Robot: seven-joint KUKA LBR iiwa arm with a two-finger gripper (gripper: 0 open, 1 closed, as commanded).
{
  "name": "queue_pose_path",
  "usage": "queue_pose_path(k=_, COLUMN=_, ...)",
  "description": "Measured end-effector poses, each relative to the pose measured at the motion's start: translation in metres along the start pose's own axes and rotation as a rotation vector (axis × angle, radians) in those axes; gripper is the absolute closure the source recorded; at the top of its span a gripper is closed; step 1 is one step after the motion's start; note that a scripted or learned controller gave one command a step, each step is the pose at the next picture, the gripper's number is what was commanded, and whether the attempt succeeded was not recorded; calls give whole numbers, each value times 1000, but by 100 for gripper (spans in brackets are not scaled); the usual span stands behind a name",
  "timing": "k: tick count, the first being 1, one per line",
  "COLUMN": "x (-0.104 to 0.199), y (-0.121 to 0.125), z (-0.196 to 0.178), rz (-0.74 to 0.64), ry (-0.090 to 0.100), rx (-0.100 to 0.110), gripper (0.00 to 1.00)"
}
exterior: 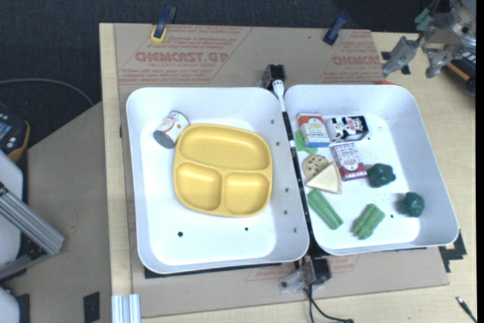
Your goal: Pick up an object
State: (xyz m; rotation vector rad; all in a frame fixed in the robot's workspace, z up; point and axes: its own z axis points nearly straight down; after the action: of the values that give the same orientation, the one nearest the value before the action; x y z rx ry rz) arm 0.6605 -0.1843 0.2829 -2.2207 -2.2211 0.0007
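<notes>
Yellow divided plate in left bin — toy foods in right bin

A divided plate and a can lie in the left bin; small food items lie in the right bin.

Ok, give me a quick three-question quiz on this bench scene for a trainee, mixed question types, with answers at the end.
1. True or false: the yellow divided plate lies in the right bin.
2. Multiple choice: the small can lying on its side is A) inside a plate compartment, B) beside the plate's upper left corner, C) among the green toy vegetables.
3. Fill in: the tool hangs above the right bin's far ____ corner, holding nothing between its fingers.

Key: 1 false, the plate lies in the left bin. 2 B. 3 right.
</notes>
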Motion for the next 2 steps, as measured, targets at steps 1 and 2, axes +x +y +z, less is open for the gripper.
queue_pose_path(k=1, x=-7, y=6, z=52, rz=0, ry=1, rx=5, gripper=0)
queue_pose_path(k=2, x=-15, y=8, z=99, rz=1, ry=1, rx=4, gripper=0)
